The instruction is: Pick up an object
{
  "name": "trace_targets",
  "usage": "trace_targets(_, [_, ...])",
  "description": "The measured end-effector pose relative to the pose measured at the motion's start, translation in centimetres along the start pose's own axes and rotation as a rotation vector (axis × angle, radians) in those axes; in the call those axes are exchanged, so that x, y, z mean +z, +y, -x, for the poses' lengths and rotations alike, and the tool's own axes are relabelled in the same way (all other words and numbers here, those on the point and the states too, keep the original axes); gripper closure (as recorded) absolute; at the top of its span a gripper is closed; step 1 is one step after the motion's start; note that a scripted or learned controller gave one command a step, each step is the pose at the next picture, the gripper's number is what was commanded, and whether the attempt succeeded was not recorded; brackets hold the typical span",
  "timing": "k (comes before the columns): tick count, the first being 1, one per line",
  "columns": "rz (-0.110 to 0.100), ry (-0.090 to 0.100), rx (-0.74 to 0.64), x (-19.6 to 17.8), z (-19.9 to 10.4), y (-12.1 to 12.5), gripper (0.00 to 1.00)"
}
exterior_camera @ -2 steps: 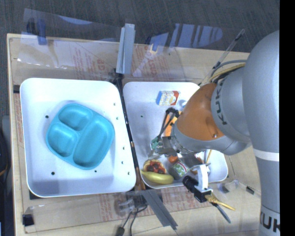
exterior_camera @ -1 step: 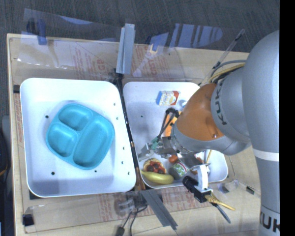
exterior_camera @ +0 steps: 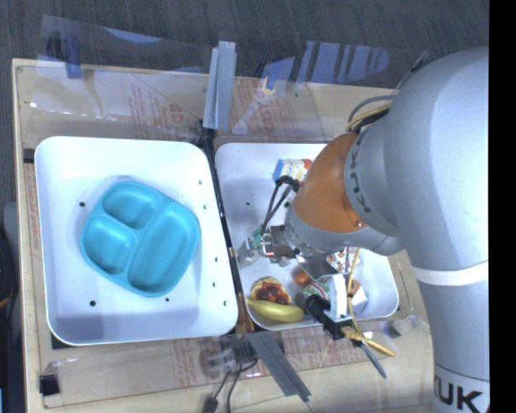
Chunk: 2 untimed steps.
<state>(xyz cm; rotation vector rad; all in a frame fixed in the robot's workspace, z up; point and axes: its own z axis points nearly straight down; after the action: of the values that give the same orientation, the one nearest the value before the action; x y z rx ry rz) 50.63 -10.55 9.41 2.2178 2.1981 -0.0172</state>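
Bench (exterior_camera: 120, 110): you are looking down on two shallow white bins sitting side by side.

Left bin (exterior_camera: 52, 231): it is holding a single blue divided plate (exterior_camera: 140, 237) with three compartments, lying flat near the middle of the bin.

Right bin (exterior_camera: 241, 179): a banana (exterior_camera: 275, 311) is lying along the near wall at the near-left corner. A red-and-dark piece (exterior_camera: 272, 291) is sitting just behind it and touching it. To the right of these, a small clutter of red, green and white bits (exterior_camera: 320, 282) is lying partly hidden under the wrist, and you cannot name them.

Surroundings: a grey bar (exterior_camera: 219, 84) is standing at the far side, over the gap between the bins, and a second grey bar (exterior_camera: 279, 368) is lying on the near edge of the bench. Clear plastic sheeting (exterior_camera: 129, 58) is covering the far strip of the bench.

Obstruction: the grey arm (exterior_camera: 430, 170) is reaching in from the right. Its orange band (exterior_camera: 327, 196) is hanging over the middle of the right bin and covering much of the bin floor.

Gripper (exterior_camera: 273, 246): it is sitting low over the right bin, behind the banana and apart from it. The wrist is hiding it, so you cannot tell whether it is wide or narrow, or whether it is holding anything.
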Motion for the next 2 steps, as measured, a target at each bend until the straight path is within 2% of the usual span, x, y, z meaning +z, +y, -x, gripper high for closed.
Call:
trace_targets(1, [0.016,0.000,-0.002,-0.3,0.0,-2.5,0.00])
trace_targets(2, [-0.001,0.007,-0.001,0.0,0.3,-1.0,0.00])
